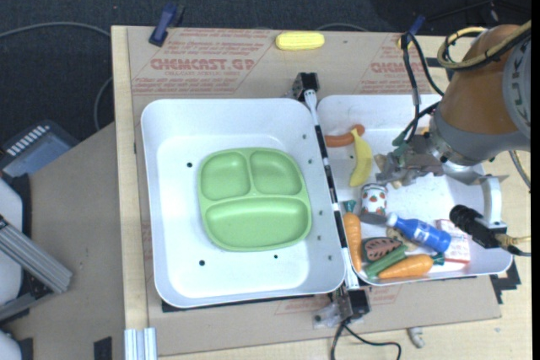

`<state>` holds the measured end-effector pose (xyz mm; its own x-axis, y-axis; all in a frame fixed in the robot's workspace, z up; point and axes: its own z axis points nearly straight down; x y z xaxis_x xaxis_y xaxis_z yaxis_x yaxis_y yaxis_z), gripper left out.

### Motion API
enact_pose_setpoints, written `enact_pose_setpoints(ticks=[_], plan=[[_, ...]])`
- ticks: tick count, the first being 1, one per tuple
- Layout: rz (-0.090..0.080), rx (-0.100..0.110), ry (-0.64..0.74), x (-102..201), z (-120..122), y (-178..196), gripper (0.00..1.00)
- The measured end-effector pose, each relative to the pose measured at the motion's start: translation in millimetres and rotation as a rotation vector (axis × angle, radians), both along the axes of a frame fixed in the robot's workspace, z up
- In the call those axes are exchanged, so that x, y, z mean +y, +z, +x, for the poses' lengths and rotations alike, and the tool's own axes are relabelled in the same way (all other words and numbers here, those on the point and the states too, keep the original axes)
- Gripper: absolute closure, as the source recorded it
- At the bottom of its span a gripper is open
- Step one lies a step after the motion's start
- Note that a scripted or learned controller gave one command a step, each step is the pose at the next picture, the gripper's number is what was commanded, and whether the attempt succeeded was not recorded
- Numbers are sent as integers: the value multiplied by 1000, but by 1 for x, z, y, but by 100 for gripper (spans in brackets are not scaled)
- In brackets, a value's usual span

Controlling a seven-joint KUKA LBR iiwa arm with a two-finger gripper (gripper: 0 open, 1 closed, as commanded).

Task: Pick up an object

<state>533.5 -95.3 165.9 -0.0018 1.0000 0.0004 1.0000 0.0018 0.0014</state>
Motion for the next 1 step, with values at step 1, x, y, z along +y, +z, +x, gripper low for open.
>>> enact_pose_setpoints(ticks=[1], plan=[[0, 0, 0, 39, 7, 68, 100]])
